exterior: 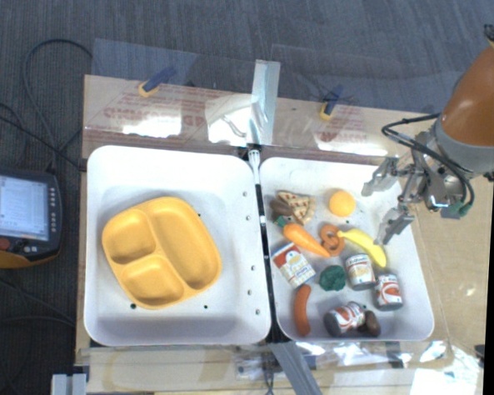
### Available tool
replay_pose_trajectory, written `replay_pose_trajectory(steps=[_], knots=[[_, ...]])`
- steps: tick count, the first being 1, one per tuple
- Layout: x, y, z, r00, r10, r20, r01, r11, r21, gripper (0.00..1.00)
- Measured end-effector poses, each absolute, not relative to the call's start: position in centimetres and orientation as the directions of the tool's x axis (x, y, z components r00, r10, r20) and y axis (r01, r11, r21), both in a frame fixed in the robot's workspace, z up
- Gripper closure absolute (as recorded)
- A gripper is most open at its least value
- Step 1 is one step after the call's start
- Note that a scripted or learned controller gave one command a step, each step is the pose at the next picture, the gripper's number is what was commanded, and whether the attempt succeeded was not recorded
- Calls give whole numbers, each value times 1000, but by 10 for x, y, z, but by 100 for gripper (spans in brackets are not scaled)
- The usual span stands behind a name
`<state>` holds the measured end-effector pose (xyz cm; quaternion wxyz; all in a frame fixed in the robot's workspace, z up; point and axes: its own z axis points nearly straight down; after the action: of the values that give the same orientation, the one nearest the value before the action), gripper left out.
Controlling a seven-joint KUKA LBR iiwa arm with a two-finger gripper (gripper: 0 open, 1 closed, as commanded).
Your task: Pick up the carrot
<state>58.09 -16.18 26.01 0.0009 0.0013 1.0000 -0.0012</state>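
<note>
the orange toy carrot (305, 239) lies near the right bin's (425, 283) left wall, its tip hidden under a pretzel (330, 237); the metal two-finger gripper (390, 201) hangs released, holding nothing.

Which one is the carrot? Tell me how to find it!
Look in the right white bin, the one full of toy food. Near its left side, below the waffle, lies the carrot. It is long, orange and pointy, with a green end, unlike the round orange ball or the darker sausage.

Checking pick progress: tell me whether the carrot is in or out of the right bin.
In: the carrot lies flat inside the right bin.
</note>
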Motion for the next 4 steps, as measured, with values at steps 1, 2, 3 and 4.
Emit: replay_pose_trajectory(steps=[1, 2, 3, 4], knots=[[599, -113, 172, -999, -40, 8, -40, 999, 2, 0], [621, -106, 105, -997, -68, -21, -68, 998, -7, 0], [575, -98, 103, -999, -25, -35, -25, 1000, -6, 0], [555, -98, 101, -988, 143, -48, 144, 990, 0, 0]])
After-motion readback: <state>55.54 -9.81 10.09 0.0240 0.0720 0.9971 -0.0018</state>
